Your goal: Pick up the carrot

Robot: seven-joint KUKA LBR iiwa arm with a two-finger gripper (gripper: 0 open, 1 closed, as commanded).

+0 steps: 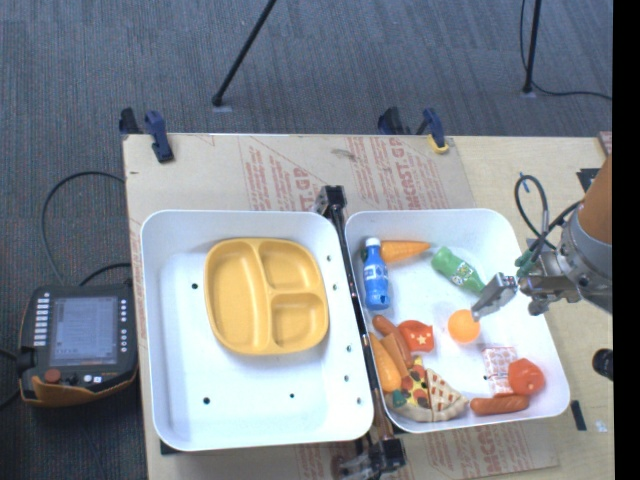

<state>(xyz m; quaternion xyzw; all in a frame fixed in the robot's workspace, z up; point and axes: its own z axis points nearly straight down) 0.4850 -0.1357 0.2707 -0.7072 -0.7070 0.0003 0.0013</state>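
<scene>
One carrot (404, 251) well apart from the fingers (494, 295), upper-left.

1. The carrot (404, 251) is orange, fading paler at its tip, just right of the blue bottle (375, 276).
2. That bottle is bright blue with a white cap and a pale label band.
3. The divided plate (266, 295), left of the bottle, is plain mustard yellow.
4. Both bins (175, 408) are white; the worktop (250, 168) is tan with faded red lettering.
5. Right of the bottle lie a green packet (458, 269), an orange ball (463, 325) and a red tomato (525, 376).
6. The pizza slice (432, 395) is tan, dotted red and green.
</scene>
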